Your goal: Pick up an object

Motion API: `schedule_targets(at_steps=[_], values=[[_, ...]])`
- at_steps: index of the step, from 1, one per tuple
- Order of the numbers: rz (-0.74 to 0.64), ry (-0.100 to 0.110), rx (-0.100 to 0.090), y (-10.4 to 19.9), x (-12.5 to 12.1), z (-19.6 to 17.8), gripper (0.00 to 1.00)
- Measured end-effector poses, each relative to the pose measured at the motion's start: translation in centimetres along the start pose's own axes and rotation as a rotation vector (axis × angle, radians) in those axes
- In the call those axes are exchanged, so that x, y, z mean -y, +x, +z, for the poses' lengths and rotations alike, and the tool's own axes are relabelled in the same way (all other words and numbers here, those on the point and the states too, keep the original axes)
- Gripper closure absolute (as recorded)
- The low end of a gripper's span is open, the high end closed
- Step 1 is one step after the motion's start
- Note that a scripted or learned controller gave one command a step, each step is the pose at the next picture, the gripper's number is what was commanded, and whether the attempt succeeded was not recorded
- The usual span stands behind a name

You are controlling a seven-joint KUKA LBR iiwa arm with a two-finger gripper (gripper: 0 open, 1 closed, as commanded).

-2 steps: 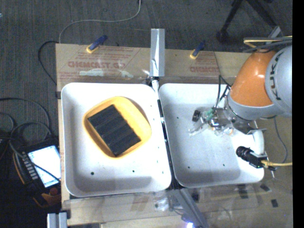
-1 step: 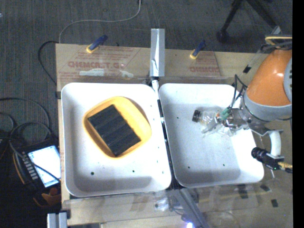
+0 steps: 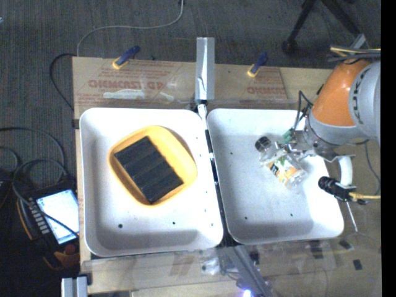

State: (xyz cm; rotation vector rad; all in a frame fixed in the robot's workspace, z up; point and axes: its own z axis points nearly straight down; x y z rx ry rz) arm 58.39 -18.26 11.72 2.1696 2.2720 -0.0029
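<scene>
**Pincer.** The pincer [image 3: 288, 147] stands low inside the first bin [image 3: 260, 218], the white bin on the arm's side of the bench [image 3: 86, 88]. The grey arm with its orange band [image 3: 337, 101] comes in over this bin's outer rim, behind the pincer. The view does not settle whether the pincer is spread or pressed together, so this cannot be told.

**First bin, contents.** A crumpled clear packet [image 3: 287, 172] with orange and green print lies on the bin floor directly below the pincer, touching it or just short of it. Which of the two cannot be told, and no grip on it is visible. A small dark round part [image 3: 264, 143] sits just beyond the pincer on the side away from the arm. Whether it belongs to the pincer or lies loose cannot be told.

**Second bin, contents.** The second bin [image 3: 93, 228] adjoins the first, well beyond the pincer on the side away from the arm. It holds a yellow dish [image 3: 187, 156] set at a slant on the floor. A black ribbed block [image 3: 148, 169] lies flat inside the dish and covers most of its bottom.

**Bench.** A metal strip [image 3: 205, 67] stands at the seam between the bins, at their far edge. Two blue clamps, one [image 3: 126, 56] behind the second bin and one [image 3: 258, 62] behind the first, grip the far edge of the bench
</scene>
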Motion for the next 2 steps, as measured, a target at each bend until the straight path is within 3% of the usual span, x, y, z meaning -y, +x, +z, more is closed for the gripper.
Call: schedule_targets(at_steps=[1, 2], values=[[-0.002, 0.001, -0.003, 0.2, 0.0, -0.8, 1.0], [0.027, -0.001, -0.001, 5.6, 1.2, -9.5, 1.0]])
